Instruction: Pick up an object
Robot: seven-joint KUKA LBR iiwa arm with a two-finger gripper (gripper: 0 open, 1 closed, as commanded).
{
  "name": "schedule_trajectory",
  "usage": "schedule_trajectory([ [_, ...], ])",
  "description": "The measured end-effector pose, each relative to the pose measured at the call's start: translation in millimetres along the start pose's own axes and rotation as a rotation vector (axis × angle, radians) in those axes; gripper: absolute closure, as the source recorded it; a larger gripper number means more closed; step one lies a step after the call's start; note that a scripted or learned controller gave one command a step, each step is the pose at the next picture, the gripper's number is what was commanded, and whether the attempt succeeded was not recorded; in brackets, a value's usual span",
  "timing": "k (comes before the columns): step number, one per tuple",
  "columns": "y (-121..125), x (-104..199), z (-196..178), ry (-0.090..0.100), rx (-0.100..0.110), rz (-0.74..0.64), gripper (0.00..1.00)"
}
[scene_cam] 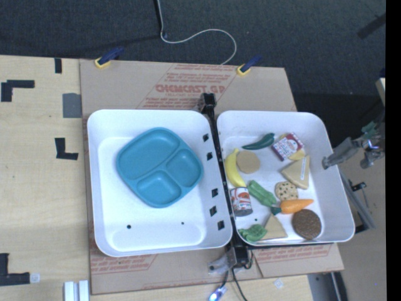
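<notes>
Camera view: wood bench (pixel 37 187), cardboard sheet (pixel 188 86) under two white bins. Left bin (pixel 100 231) holds blue tray (pixel 160 166). Right bin (pixel 335 212) holds toy food: banana (pixel 234 169), carrot (pixel 296 205). Dark floor (pixel 75 11) behind. Gripper (pixel 348 153) off right rim, state indeterminate.

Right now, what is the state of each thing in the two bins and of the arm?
blue plate: flat in the left bin, nothing on it.
banana: lying by the right bin's left wall.
can: lying on its side.
carrot: lying flat, beside the cookie.
gripper: at the right bin's right rim, holding nothing visible.
</notes>
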State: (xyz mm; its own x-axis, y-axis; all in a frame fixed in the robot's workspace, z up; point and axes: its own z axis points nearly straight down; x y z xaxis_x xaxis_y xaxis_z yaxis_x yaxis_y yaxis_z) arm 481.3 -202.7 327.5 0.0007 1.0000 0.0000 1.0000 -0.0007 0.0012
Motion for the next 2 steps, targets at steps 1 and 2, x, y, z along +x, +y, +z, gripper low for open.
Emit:
schedule_trajectory([
  [1,3,0,-7,0.000,0.003,-0.003,1.00],
  [2,1,61,83,0.004,0.010,-0.006,1.00],
])
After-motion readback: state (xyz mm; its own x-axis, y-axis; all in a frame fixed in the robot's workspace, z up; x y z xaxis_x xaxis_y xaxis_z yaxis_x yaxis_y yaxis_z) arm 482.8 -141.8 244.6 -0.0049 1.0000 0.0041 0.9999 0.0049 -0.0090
